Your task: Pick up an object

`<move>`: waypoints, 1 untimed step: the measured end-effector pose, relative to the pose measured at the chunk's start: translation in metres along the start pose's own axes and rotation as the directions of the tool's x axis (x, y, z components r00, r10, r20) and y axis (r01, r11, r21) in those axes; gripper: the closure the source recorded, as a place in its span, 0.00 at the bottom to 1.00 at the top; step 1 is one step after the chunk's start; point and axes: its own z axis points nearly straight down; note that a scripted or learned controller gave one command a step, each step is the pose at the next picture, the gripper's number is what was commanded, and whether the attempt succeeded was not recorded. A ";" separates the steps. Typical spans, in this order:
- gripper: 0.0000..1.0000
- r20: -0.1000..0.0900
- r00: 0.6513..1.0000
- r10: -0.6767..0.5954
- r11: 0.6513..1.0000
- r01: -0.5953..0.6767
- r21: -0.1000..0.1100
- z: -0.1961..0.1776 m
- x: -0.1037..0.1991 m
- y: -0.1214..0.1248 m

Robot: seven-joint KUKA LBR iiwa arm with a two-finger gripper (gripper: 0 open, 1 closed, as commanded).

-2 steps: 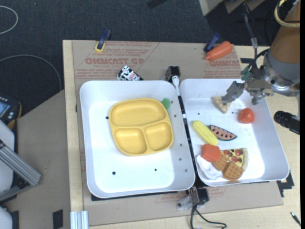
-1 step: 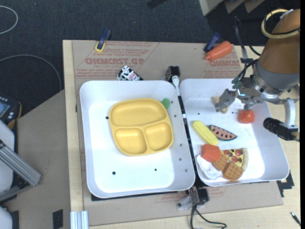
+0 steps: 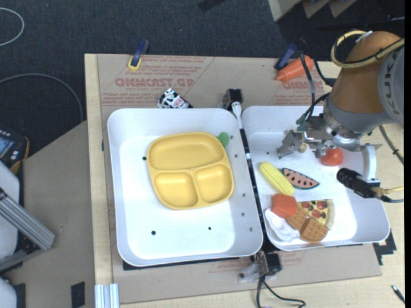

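Orange clamp [image 3: 293, 69] on cardboard [image 3: 192, 82]

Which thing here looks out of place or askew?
The black-and-white toy lies on the bench outside both bins, just behind the left bin. The yellow tray sits slightly askew in that bin.

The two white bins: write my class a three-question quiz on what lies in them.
1. True or false: the yellow divided tray lies in the right bin.
2. Which lies nearest the corn cob? A) watermelon slice B) pizza slice C) tomato
3. Fill in: the end effector is over the ____ bin.

Key: 1 false, it lies in the left bin; 2 A; 3 right.
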 end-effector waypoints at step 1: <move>0.00 0.000 1.000 0.001 1.000 -0.001 0.000 0.044 -0.004 -0.001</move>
